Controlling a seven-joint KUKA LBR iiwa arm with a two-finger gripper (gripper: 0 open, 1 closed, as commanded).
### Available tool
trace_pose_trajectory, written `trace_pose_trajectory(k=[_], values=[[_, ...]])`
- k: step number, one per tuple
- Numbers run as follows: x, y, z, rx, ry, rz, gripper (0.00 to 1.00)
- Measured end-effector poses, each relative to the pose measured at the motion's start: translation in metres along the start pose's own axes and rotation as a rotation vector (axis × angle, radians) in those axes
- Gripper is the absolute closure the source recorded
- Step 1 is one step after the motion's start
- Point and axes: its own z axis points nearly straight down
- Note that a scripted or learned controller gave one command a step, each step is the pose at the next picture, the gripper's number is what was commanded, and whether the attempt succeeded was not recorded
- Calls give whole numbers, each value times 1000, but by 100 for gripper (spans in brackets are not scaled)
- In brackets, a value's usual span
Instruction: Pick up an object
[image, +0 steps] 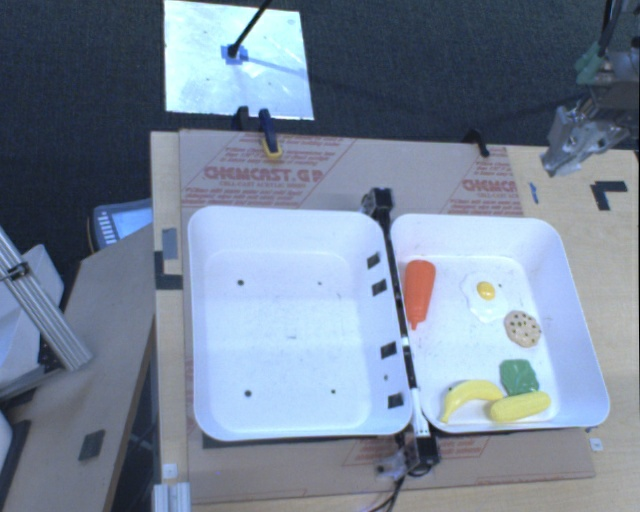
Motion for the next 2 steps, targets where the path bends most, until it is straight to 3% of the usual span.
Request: trace_pose_trajectory(k=[1, 2], values=[[21, -19, 0, 0, 0, 0, 100], [96, -8, 1, 0, 2, -6, 100]])
